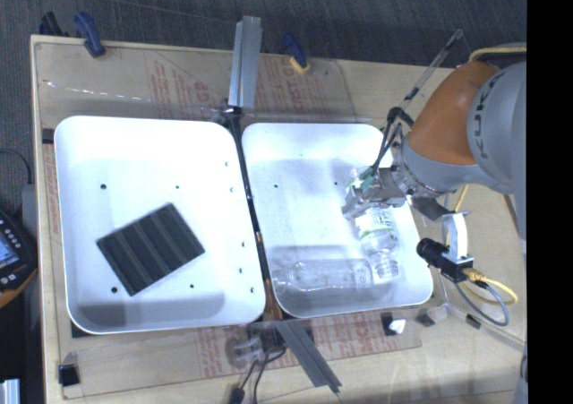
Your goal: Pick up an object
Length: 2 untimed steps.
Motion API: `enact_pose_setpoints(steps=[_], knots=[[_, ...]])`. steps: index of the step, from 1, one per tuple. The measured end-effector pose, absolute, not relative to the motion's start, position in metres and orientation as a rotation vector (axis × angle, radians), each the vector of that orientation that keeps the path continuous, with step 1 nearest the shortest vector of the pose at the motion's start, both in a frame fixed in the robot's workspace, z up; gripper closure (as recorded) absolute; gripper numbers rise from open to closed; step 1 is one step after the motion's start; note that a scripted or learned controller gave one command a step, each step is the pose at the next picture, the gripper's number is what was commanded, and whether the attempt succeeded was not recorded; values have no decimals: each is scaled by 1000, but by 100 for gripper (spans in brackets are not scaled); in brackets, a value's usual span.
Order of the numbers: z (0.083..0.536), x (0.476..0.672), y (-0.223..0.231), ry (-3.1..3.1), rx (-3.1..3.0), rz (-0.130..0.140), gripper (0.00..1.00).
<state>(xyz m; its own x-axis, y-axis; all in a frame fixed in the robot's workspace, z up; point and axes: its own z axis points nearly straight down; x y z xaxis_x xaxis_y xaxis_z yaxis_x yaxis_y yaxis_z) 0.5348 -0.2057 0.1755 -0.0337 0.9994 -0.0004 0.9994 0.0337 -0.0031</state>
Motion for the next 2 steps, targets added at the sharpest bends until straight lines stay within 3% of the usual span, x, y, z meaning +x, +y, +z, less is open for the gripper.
enact_pose_setpoints(steps=[2], knots=[[176,535,-206,-2257,-2182,4,0]])
